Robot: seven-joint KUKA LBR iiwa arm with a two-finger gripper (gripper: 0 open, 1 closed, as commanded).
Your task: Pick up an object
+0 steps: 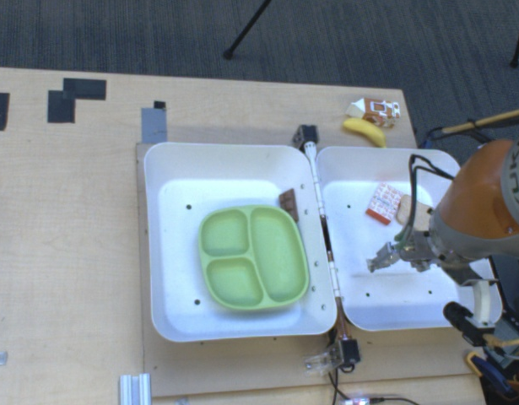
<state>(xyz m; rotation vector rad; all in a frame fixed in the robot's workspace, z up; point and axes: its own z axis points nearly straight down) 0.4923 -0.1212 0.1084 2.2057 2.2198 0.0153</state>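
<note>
My gripper (384, 260) hangs over the middle of the right bin (360, 306), its grey fingers pointing left, with nothing between them that I can see. A red-and-white patterned packet (384, 202) lies in the right bin's far part, up and a little right of the fingertips. A tan object (415, 215) sits just right of the packet, partly hidden by my wrist. A green three-compartment plate (252, 257) fills much of the left bin (170, 226). A small brown piece (288, 200) lies at the plate's far right edge.
A yellow banana (364, 130) and a small orange-and-white box (379, 108) lie on the bench beyond the right bin. Clamps sit at the seam between the bins, far (306, 135) and near (337, 357). Black cables loop by my arm at the right.
</note>
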